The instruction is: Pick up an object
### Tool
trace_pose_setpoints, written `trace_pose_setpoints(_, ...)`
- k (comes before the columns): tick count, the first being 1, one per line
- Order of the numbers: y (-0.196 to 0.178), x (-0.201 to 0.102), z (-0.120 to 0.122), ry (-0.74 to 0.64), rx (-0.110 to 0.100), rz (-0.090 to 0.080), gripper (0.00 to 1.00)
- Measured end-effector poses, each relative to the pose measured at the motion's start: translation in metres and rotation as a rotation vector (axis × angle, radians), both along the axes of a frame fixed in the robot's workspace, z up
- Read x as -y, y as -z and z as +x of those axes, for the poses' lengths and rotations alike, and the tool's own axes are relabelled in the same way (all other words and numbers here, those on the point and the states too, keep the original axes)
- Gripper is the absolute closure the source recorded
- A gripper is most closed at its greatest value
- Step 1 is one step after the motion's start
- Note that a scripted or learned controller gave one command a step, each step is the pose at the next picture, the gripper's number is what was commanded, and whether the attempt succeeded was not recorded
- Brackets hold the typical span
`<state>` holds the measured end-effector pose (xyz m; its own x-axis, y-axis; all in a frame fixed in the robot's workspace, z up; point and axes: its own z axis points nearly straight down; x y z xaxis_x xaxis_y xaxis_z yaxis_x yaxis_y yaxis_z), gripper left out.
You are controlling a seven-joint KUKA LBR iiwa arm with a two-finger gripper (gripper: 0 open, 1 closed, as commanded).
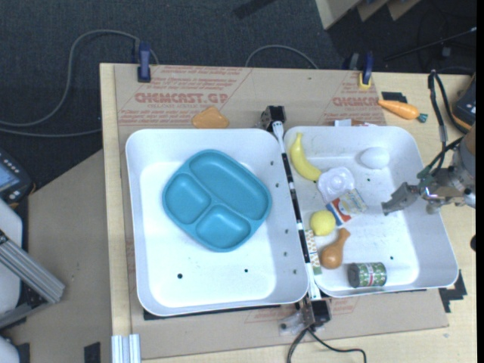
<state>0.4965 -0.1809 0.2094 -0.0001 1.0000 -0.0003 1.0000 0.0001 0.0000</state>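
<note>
The claw [397,201] hangs over the right bin [435,267], close to that bin's right edge and about halfway along it, reaching in from the right. Its dark finger end points left toward the bin's middle, but whether the fingers are spread or pressed together cannot be told from this slanted view; nothing shows between them, so I would not count anything as held.

The task names no particular object, and all the loose ones lie in the right bin, to the left of the claw. Nearest is the clear plastic cup [337,181] with a small red-and-white packet [347,206] just beside it, both lying between the claw and the bin's left edge. Further left, against the divider side, sit the lemon [323,222] and the brown drumstick toy [333,252]; its long axis runs on a diagonal from near corner toward the middle. The banana [305,162] curves along the far-left corner. The white egg-shaped piece [373,157] rests near the far edge, and the green can [367,275] lies on its side along the near edge, its long axis parallel to that edge.

The left bin [151,278] carries 1 blue divided plate [216,200].

My judgement: the coming move turns on a short leftward travel, since the cup and packet are closest.
</note>
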Motion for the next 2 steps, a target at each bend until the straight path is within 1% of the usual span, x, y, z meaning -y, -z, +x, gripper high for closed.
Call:
trace_pose_setpoints(1,0.118,-0.067,-0.002,-0.005,-0.012,0.007,0.00)
trace_pose_setpoints(2,0.126,-0.081,-0.019,0.000,-0.005,0.003,0.00)
